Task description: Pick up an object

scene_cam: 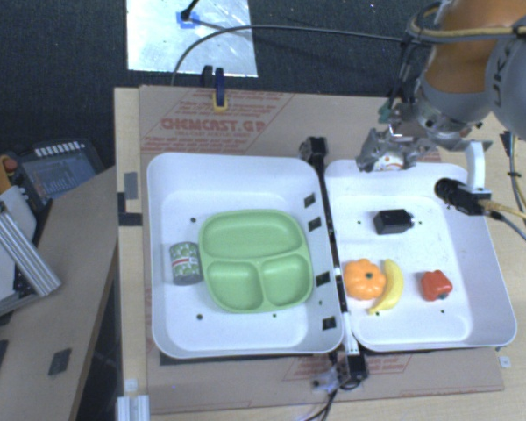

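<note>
A banana (387,288) lies near the front of the right bin (486,323), touching a small orange pumpkin (364,279) on its left; a red pepper (435,284) sits apart to the right. Further back rests a black block (393,221). The gripper (387,154) hovers over the bin's far rim, with something small, white and orange at its tip; whether it is open or closed, I cannot tell. The left bin (171,182) holds a green divided plate (250,260) and, just beside it, a small can (185,262).
</note>
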Robot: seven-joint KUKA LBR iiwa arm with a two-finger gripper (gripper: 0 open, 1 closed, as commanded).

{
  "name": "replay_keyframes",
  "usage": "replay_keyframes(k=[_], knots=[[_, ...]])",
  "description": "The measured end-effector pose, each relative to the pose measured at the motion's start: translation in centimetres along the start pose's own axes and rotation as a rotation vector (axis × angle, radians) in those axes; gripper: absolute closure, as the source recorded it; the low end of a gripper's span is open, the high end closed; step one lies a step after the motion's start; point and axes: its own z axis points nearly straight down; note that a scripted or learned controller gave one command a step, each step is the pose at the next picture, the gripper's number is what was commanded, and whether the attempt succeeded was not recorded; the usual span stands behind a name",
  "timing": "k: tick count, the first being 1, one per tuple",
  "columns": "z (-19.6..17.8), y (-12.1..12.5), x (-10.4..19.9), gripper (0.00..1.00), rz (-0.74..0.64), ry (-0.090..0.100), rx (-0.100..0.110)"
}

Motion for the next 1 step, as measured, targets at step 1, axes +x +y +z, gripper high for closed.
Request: replay_keyframes(k=[1], knots=[[0.4,-1.28,5.61,1.0,0.0,0.0,0.001]])
